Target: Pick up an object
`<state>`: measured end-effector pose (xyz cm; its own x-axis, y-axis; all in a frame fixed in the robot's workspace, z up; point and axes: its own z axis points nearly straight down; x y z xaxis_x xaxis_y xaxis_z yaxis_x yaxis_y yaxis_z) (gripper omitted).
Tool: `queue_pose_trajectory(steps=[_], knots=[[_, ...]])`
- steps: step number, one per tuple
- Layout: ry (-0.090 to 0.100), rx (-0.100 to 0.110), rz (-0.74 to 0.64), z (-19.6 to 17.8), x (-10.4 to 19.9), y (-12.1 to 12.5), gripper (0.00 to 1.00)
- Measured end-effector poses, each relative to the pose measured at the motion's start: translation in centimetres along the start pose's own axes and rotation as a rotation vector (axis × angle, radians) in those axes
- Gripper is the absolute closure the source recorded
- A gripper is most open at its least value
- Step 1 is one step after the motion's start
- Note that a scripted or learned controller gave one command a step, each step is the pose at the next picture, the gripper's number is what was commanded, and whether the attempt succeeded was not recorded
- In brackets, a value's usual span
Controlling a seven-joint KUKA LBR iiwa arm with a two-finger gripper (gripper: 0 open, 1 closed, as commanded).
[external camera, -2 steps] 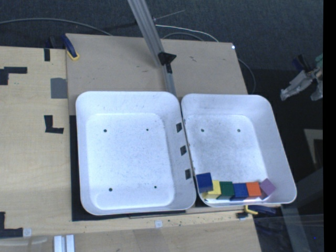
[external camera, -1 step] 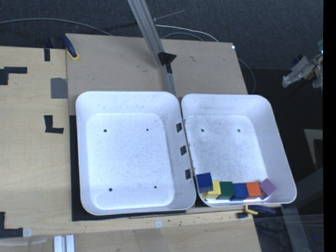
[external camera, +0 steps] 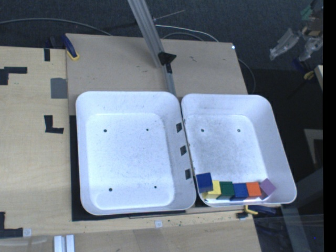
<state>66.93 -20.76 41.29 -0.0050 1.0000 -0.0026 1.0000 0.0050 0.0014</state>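
Note:
Several small coloured blocks lie in a row along the near wall of the right bin: a blue block, a yellow block, a green block, a second blue block, an orange block and a purple block. My gripper hangs at the far top right, off the bench and well away from the blocks, partly cut off by the frame edge.
The left bin sits beside the right one, their rims touching. A slanted metal rail crosses the bench behind the bins. Black tape marks lie on the wooden bench at the left.

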Motion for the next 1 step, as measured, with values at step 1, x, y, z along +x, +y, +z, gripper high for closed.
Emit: queue_pose_trajectory(steps=[1], knots=[[0.0,-0.005,0.001,-6.27,-0.03,0.19,0.0]])
